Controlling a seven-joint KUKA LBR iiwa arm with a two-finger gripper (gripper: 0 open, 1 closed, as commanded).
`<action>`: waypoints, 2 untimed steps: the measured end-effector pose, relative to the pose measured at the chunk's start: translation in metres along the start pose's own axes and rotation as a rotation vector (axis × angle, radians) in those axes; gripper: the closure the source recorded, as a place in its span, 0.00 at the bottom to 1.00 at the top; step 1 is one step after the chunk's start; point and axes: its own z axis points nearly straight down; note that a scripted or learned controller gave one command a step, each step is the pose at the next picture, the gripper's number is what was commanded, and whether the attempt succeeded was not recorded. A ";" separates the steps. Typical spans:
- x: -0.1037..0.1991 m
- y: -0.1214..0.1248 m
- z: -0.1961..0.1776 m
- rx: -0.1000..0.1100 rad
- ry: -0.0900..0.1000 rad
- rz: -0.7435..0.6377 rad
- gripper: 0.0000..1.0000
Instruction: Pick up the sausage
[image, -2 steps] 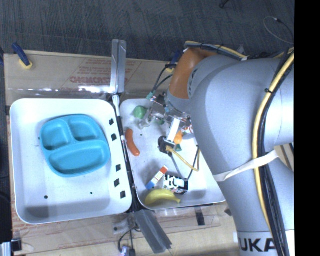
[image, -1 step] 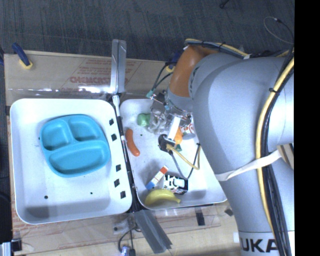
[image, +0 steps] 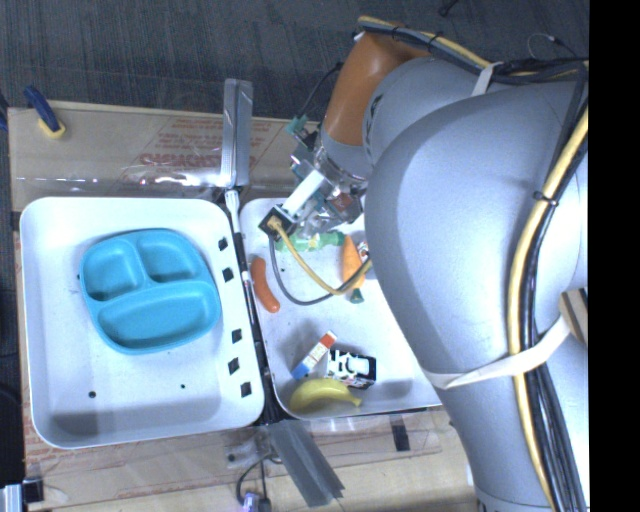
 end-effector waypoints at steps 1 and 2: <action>-0.040 0.027 0.002 0.006 -0.005 0.308 1.00; -0.071 0.052 -0.063 0.001 0.000 0.303 1.00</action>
